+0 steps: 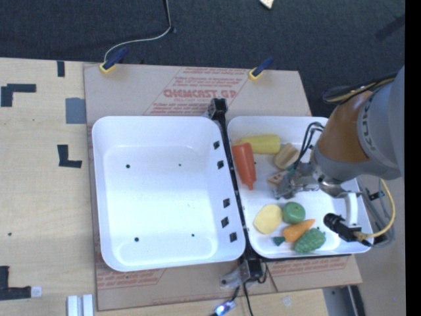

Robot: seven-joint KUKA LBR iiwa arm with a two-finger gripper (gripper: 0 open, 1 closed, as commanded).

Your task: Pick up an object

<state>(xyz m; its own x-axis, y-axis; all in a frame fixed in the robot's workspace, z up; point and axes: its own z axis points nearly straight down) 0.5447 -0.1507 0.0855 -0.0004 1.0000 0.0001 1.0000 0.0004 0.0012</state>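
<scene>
- The gripper [284,187] is hanging low inside the right bin [314,122], near the middle of it, with the grey arm [355,143] reaching in from the right and bending down over it.
- Whether it is apart, together or clamped on anything I cannot tell; the dark metal at its tip is blurring into the shadow below, and nothing is plainly showing between it.
- It is sitting just beside a small tan piece [277,176] and a bread-like lump [287,155], so one of these is probably the target, though that is only a judgement from how close they are.
- The objects to choose from are all lying in the right bin: a yellow corn cob [262,143] at the top, a red pepper [245,164] along the left wall, a yellow lemon [268,218], a green round fruit [294,211], an orange carrot [297,230] and a green leafy piece [310,241] toward the near edge.
- They are crowding each other, and the green fruit and lemon are lying close under the gripper, so neighbours may be getting nudged in any grab.
- The left bin [105,137] is standing alongside, touching the right one at the shared divider.
- A black cable [348,228] is looping off the wrist over the near right corner, well placed to snag on the rim.
</scene>
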